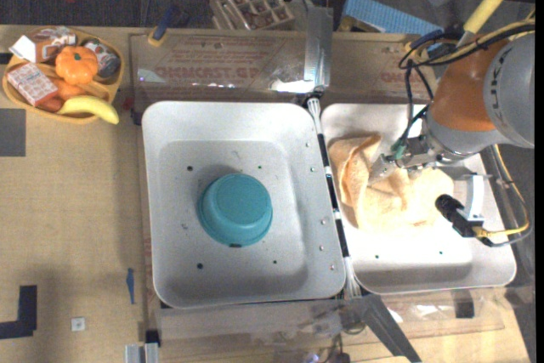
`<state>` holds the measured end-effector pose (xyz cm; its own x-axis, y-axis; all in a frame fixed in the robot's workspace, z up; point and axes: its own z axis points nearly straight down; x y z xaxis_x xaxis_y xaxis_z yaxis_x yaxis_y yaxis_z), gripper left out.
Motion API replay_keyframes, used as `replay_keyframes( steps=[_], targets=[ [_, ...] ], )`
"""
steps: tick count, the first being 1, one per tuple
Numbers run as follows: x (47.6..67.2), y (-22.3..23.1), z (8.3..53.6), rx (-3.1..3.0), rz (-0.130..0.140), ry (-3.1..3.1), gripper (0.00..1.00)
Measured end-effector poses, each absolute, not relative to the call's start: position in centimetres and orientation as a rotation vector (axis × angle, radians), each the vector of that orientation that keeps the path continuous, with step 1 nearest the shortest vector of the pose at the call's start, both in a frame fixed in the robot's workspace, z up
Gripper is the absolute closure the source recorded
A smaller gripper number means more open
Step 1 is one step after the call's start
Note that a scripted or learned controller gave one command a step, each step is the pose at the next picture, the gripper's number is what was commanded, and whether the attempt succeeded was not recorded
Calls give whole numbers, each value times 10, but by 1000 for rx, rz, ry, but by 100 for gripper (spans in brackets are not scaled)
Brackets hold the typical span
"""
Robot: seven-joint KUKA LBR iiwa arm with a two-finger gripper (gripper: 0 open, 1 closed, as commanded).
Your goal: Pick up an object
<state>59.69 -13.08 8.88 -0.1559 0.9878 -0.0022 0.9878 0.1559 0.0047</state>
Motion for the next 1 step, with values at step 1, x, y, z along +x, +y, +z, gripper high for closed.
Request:
replay_keyframes(
  steps=[1],
  targets=[
    [598,-131,98,2040,5,2382,100]
  ],
)
